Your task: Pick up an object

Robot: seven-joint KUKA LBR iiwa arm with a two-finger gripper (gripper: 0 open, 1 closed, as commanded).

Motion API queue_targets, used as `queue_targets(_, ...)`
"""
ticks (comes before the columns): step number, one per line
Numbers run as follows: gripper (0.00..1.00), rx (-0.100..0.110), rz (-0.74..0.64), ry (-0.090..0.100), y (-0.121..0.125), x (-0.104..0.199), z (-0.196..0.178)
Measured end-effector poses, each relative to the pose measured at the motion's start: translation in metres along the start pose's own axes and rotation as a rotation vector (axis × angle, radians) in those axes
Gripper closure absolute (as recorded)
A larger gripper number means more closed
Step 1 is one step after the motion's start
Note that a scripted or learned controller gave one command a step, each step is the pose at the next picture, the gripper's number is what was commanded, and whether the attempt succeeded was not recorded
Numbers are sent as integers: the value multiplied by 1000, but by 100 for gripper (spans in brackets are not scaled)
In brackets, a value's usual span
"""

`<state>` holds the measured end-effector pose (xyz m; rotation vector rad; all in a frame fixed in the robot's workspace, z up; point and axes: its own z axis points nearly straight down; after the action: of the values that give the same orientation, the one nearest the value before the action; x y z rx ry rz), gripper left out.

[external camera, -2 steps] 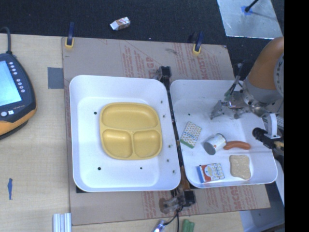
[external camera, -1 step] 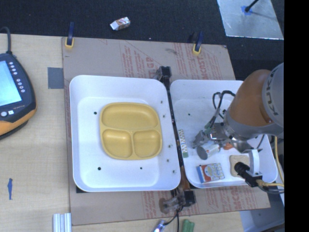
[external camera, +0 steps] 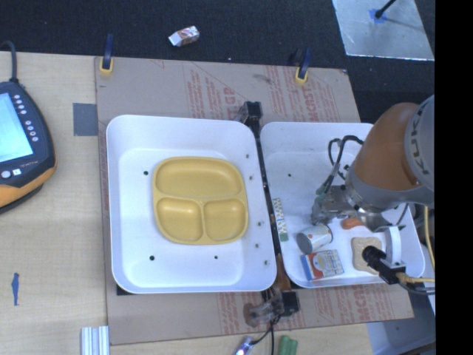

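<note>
My gripper (external camera: 326, 211) is low in the right bin (external camera: 295, 143), reaching in from the right under the grey wrist and orange band. Just below it lies a small silver can (external camera: 315, 237) on its side, close to the gripper; contact is unclear. A small printed carton (external camera: 324, 263) with red and blue lies at the bin's front. A tan toast-like piece (external camera: 363, 249) lies to the right of the carton. A bit of orange (external camera: 353, 224) and a bit of green (external camera: 322, 191) show beside the gripper, mostly hidden by the wrist.
The left bin (external camera: 126, 198) holds a yellow divided plate (external camera: 199, 199). A handheld pendant (external camera: 21, 143) lies at the bench's left edge. A small wrapper (external camera: 184, 35) lies on the dark floor beyond the bench. Clamps hold the cardboard's far edge.
</note>
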<state>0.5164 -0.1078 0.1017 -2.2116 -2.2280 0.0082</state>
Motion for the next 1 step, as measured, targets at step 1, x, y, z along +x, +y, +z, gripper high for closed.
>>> queue_targets(1,100,-3,6,1,12,-72,0)
